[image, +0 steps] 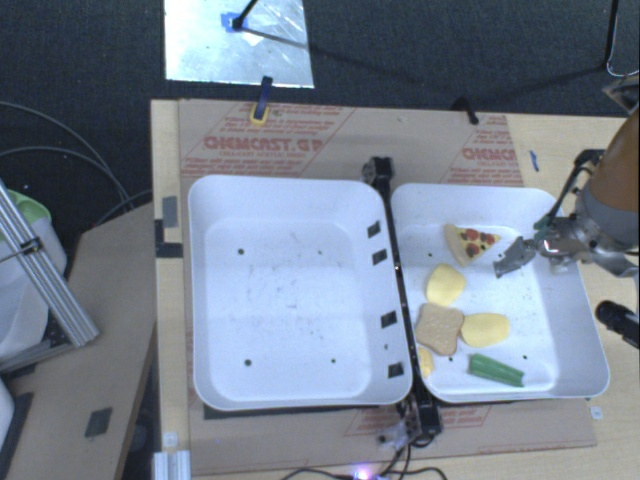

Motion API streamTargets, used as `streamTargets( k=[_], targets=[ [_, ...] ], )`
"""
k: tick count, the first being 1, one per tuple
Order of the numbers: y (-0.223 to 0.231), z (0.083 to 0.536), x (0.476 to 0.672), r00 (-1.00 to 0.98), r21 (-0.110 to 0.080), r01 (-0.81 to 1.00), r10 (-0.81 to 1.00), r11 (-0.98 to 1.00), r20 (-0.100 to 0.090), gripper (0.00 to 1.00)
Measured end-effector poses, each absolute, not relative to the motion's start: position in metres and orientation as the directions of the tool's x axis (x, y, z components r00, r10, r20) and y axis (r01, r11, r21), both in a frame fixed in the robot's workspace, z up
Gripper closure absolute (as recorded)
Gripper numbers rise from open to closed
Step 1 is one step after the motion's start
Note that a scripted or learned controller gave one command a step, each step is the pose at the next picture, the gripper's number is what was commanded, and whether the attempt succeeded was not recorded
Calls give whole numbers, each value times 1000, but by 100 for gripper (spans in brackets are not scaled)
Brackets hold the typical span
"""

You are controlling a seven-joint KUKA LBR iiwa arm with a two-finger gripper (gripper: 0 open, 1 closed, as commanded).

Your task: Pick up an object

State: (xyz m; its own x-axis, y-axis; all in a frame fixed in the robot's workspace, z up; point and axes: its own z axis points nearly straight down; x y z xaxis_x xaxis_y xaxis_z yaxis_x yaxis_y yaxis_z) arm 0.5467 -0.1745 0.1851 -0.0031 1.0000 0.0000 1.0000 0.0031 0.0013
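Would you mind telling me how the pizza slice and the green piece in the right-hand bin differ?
The pizza slice is a yellow wedge with red spots; the green piece is a plain, narrow stick. The pizza slice lies toward the far side of the right bin, just left of the gripper; the green piece lies along the near rim, away from the gripper. Both lie flat on the bin floor, apart from the other items.

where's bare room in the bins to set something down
The left bin offers open floor wall to wall. In the right bin, toys crowd the divider side: pizza slice, bread slice, green piece. The gripper hangs beside the pizza.
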Motion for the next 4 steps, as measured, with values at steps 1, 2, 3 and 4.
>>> streamTargets(
  k=[1,2,3,4],
  targets=[
    [-132,80,612,-10,2,1000,1000,10,1,0],
    [-84,84,591,-7,-2,1000,1000,7,2,0],
    [-89,84,546,0,-4,1000,1000,0,1,0],
    [-110,85,581,-3,5,1000,1000,3,-1,0]
  ],
)
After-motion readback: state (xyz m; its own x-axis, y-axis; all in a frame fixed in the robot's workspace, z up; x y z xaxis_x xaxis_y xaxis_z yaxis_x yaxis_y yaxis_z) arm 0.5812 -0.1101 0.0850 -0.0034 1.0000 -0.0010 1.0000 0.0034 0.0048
